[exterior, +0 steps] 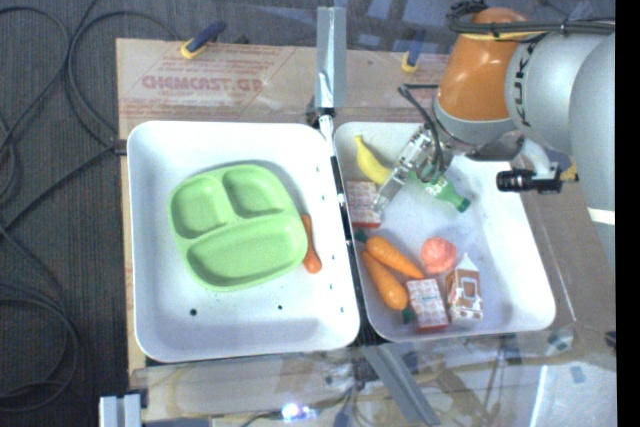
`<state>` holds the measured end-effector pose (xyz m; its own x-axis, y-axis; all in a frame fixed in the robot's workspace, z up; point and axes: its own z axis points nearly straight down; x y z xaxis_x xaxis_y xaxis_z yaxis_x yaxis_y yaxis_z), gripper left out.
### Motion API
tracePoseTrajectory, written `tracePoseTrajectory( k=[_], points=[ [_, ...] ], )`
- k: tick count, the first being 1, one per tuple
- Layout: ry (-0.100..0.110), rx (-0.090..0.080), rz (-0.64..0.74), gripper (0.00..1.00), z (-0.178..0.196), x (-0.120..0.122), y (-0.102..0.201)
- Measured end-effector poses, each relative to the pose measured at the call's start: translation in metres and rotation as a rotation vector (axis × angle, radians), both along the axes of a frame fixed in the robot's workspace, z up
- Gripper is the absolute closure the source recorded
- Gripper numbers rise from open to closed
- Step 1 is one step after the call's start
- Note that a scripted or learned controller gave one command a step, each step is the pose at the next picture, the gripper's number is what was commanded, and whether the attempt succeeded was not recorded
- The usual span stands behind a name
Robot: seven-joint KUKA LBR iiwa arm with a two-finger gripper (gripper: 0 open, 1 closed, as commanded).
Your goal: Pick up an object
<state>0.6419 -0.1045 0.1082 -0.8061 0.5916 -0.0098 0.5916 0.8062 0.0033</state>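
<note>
My gripper [408, 185] hangs over the back of the right bin [520, 300], open, with nothing between its fingers. A yellow banana [368, 160] lies just to its left, against the bin's back left corner. A green bottle [452, 197] lies just to its right, partly under the wrist. A red and white packet [360, 205] sits below the left fingertip. Further forward lie two orange carrots [393, 256] [385, 281], a red round fruit [438, 253] and two small cartons [427, 304] [464, 293].
The left bin [160, 315] holds a green divided plate [238, 225] and a small carrot [310, 245] by its right wall. A metal post [326, 65] stands behind the divide between the bins. The arm's orange band [480, 85] looms over the right bin's back edge.
</note>
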Motion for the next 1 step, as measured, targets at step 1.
tracePoseTrajectory(
  k=[1],
  points=[
    [0.01, 0.006, -0.149, 0.0, -0.016, 0.0199, -0.035]
  ],
)
